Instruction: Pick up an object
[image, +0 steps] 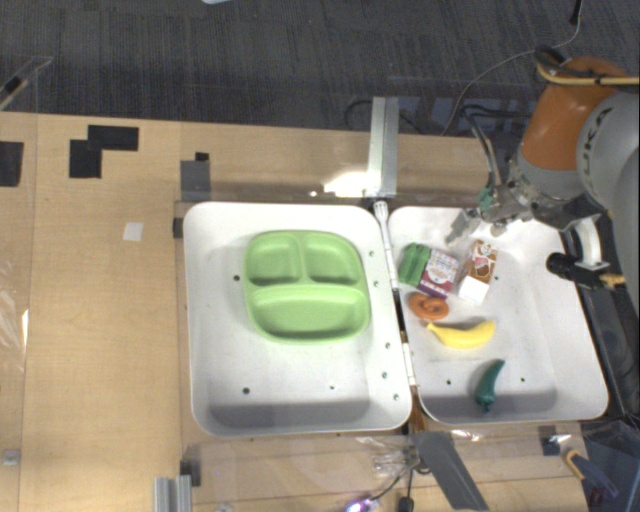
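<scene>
The gripper (480, 215), its opening indiscernible, is hovering over the right bin (570, 330); descending squarely onto the well-separated banana (463, 334) is looking the safest pick.

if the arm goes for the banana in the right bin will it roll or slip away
The banana lies on its curved side, so it would likely pivot rather than roll. Its smooth skin may slip on the bin floor. The orange piece touching it would probably get nudged.
</scene>
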